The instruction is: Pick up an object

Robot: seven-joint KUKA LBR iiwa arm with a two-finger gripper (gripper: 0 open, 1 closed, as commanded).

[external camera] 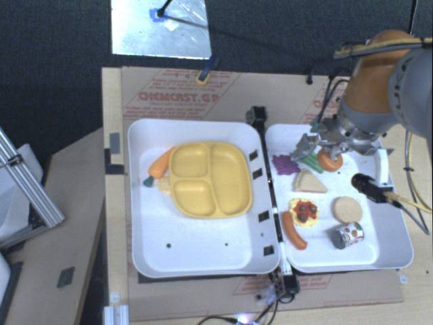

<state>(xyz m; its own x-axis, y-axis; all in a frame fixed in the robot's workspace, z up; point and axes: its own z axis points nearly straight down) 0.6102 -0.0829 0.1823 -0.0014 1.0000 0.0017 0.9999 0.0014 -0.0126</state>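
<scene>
My gripper [310, 146] hangs over the far left part of the right bin [396, 246], just above a bunch of purple grapes [284, 163] and a green piece [313, 160]. An orange round piece [331, 162] lies right beside it, under the wrist. Nearer the front of that bin are a pale wedge [310, 181], a small pizza toy [305, 210], a red sausage [293, 230], a tan round biscuit [348, 210] and a small can [346, 235]. The arm hides part of the bin's far right corner.
The left bin [145, 252] holds a yellow divided plate [206, 179] and an orange carrot [161, 162] at the plate's left edge. A black fitting with cables [369, 185] sits on the arm over the right bin's right side. A metal sheet [161, 19] lies beyond the bench.
</scene>
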